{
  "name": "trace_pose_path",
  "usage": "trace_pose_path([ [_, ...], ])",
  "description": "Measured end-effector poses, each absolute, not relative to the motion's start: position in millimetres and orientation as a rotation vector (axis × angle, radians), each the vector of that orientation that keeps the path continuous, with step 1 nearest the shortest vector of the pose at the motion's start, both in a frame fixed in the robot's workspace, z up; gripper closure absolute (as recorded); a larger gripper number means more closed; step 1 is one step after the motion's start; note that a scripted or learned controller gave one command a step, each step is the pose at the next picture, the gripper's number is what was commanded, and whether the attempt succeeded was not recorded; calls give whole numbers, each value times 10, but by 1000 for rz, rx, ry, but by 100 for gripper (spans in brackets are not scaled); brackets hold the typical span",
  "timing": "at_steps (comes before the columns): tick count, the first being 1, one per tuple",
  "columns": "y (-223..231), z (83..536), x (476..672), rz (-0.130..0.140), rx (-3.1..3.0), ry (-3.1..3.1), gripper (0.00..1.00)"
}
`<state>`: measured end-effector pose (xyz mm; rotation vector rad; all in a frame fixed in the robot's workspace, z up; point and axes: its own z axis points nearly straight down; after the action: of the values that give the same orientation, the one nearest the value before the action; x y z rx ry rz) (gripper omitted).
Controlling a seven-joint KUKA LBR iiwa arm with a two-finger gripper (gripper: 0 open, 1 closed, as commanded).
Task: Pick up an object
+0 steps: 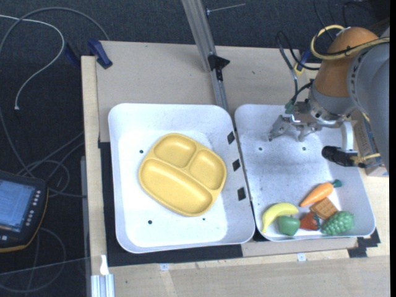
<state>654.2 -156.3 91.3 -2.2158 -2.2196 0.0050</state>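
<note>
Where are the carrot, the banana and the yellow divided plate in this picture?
carrot (317,194), camera view, on the middle of its orange body.
banana (276,212), camera view, on the top of its curved yellow body.
yellow divided plate (173,184), camera view, on the floor of its large compartment.

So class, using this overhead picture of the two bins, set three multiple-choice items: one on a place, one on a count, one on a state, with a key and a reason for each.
1. Where does the yellow divided plate lie?
A. in the left bin
B. in the right bin
C. on the bare bench

2. How many compartments does the plate have?
A. two
B. three
C. five

3. Where is the gripper?
A. over the far end of the right bin, apart from the toy food
B. resting on the plate
C. closed on the carrot

Key: 1 A, the plate sits within the left bin. 2 B, ridges divide it into three. 3 A, the carrot, banana and the other toys lie together at the near end.
</note>
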Motion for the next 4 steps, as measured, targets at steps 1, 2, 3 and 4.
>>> trace_pose_path([
  [1, -1561, 1051, 6561, -1, -2218, -2224, 100],
  [2, -1624, 1521, 6564, -6, -2225, -2227, 100],
  [3, -1577, 2172, 6578, -8, -2225, -2230, 100],
  [4, -1574, 2415, 6591, -5, -2224, -2227, 100],
])
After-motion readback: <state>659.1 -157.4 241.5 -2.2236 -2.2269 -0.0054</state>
